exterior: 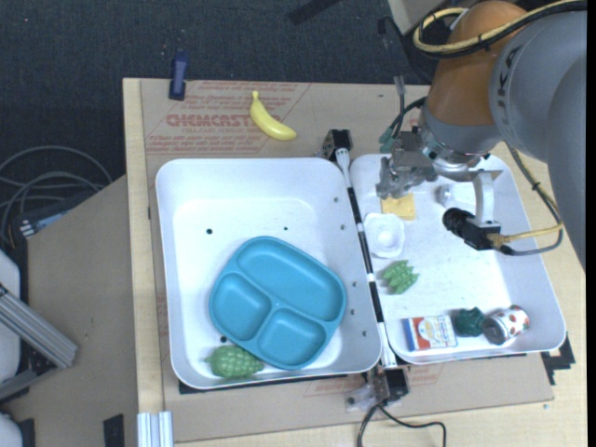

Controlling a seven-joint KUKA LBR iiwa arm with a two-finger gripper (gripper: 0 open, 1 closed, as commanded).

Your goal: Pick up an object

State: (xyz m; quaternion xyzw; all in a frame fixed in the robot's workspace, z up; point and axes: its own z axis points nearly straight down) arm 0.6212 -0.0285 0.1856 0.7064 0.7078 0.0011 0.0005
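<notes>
Bench top: you are looking at a brown board with red print lying under both bins; a blue clip is sitting at its far left edge and a banana is lying just behind the left bin.
Left bin: the left bin is carrying a blue divided plate toward its near right corner; a green bumpy fruit is resting at the near edge, touching the plate's near left rim.
Right bin, far end: the right bin is holding a yellow block near its far left corner, the likely pick target.
Gripper: the gripper is hanging directly over that block, reaching in from the right; you cannot tell from here whether its fingers are spread or closed, or touching the block.
Right bin, left edge: a white cup is sitting just in front of the block, with a small green leafy piece nearer still.
Right bin, near edge: a flat carton, a dark green object and a small red-and-white can are lying in a row toward the near right corner.
</notes>
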